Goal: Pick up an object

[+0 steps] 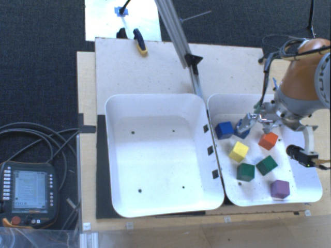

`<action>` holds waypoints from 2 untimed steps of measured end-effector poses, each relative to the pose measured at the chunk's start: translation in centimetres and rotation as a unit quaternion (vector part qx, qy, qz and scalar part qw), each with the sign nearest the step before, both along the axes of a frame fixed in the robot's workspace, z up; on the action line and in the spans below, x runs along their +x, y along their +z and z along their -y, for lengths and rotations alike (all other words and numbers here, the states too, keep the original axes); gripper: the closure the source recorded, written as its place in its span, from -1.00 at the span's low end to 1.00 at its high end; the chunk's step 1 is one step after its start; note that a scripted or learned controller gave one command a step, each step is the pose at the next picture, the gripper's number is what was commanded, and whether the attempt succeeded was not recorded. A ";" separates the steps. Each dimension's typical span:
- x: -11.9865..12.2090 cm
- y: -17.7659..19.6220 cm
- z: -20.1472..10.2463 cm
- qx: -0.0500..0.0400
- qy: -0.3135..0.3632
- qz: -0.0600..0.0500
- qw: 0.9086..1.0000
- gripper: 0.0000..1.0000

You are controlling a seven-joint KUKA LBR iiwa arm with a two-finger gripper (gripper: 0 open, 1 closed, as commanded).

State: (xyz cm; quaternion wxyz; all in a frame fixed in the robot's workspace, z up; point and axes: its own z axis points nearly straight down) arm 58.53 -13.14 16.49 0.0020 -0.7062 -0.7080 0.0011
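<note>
My two-finger gripper (247, 124) hangs over the right-hand shallow white bin (305, 192), near its far edge, and I cannot tell its state from here. Something small and blue sits right at its tip; whether it is held, I cannot tell. A blue cube (224, 129) lies just at its nine o'clock. A yellow cube (239, 151) is at six o'clock, an orange cube (268, 140) at four. Two dark green cubes (245, 171) (267, 165) and a purple cube (280, 188) lie nearer the front. The left-hand white bin (119, 112) sits at nine o'clock.
</note>
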 end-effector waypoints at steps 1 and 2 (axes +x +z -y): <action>-0.1 -5.2 0.0 0.000 0.000 0.000 1.000 -1.00; 0.2 -3.8 0.0 -0.001 0.001 0.005 1.000 1.00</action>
